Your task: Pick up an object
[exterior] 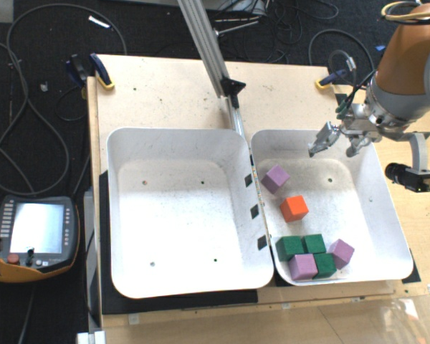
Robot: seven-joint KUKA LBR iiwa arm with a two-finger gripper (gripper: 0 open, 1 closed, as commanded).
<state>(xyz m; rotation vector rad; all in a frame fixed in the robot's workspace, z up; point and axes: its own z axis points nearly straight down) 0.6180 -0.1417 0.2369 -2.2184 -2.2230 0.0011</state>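
Observation:
My gripper [338, 144] hangs open over the back of the right bin [387, 213], with nothing between its fingers. Below and left of it a purple cube [275, 178] lies on the bin floor. An orange cube [295, 208] sits just in front of that one. Near the bin's front edge a cluster holds green blocks [305, 248], a purple cube [302, 266] and another purple cube [342, 253], all touching or nearly so.
The left bin [179, 206] stands beside the right one, sharing a raised middle wall. A slanted metal rail [208, 41] runs down to the bins' back junction. Clamps sit at the bench's back corners [100, 72]. A teach pendant [32, 235] lies off the bench to the left.

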